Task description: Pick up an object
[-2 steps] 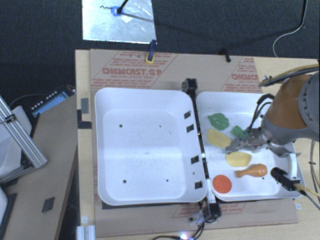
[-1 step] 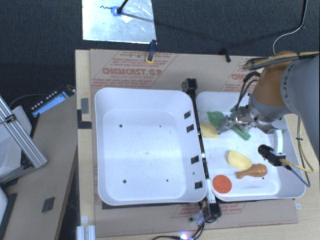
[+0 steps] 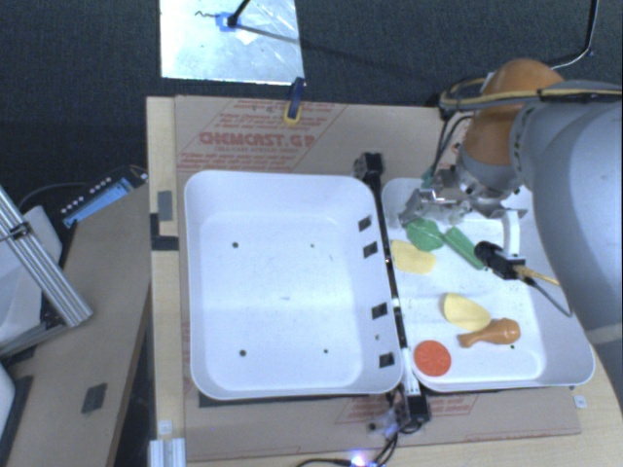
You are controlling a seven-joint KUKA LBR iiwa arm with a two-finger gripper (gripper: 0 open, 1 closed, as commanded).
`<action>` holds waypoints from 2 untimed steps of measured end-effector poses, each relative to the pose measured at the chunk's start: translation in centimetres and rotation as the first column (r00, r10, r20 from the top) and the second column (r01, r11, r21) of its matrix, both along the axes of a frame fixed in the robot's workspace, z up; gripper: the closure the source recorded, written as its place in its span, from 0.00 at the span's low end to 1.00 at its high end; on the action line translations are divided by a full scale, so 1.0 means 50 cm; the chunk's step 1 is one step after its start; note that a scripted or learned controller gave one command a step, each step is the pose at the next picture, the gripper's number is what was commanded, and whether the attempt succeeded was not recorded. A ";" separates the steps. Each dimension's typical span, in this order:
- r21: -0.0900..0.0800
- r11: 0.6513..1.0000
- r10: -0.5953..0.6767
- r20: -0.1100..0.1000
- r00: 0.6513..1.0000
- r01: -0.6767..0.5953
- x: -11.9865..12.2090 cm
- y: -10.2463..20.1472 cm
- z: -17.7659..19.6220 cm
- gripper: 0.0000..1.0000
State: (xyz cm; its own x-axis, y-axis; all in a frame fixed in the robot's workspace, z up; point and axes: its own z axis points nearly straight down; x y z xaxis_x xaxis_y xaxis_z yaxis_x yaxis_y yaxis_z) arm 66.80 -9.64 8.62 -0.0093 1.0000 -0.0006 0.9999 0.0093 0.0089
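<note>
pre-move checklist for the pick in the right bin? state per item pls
1. Gripper over the right bin: ok, it sits at the bin's upper-left corner.
2. Target under it: ok, a green leaf-shaped piece lies just below the gripper.
3. Anything between the fingers: cannot tell, the wrist hides them.
4. Clutter near the target: not ok, a green-handled tool lies close beside the leaf piece and a yellow piece sits just below it.
5. Other items away from the gripper: ok, the orange disc, brown drumstick and second yellow piece sit in the bin's lower half.
</note>
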 end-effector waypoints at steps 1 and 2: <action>-0.001 1.000 -0.001 -0.002 1.000 0.001 -0.004 -0.006 0.021 1.00; 0.004 1.000 0.004 0.004 1.000 -0.004 0.005 0.208 0.259 1.00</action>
State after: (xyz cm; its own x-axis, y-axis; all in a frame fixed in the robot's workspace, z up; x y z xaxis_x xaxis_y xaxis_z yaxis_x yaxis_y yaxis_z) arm 67.08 0.76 21.55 -0.0137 0.9999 0.0032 0.9998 0.0136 0.0128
